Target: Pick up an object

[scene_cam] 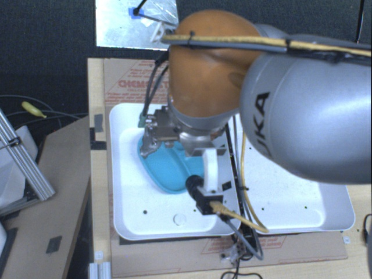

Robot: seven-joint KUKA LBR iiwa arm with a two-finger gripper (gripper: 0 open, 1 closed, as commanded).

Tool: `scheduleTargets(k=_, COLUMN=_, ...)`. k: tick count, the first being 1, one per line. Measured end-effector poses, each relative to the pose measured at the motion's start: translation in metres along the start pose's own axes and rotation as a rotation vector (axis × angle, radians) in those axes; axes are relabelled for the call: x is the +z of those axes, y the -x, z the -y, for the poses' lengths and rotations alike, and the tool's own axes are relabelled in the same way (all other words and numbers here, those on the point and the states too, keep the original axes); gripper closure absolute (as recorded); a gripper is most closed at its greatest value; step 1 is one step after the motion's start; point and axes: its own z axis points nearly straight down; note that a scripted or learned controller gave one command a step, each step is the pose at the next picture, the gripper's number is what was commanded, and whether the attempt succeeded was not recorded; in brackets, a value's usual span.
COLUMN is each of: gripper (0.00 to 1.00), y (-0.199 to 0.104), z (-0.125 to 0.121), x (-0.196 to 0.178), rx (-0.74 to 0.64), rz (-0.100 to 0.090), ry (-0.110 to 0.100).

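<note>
Grey arm [308,109] nearest the lens, hiding the gripper [174,147]; jaw state: cannot tell. Blue object [165,170] lies directly beneath, in the left bin [125,214]. Risk, judged: smooth curved surface may squirt sideways from an off-centre closure.

Dark blue-black carpet floor [40,45] surrounds the setup. Brown cardboard sheet [131,77] with red printing covers the surface under the bins. Crinkled silvery foil-like sheet [125,16] lies at top, bearing a blue tape mark [135,13]. Aluminium extrusion rail [23,164] at left, beside a tan board [61,202]. Yellow-tipped cable [32,109] on floor.
</note>
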Motion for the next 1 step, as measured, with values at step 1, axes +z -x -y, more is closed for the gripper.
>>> scheduleTargets(k=1, gripper=0.00, y=0.0568, z=0.0003, x=0.1145, rx=0.012, rz=0.006, ry=-0.008)
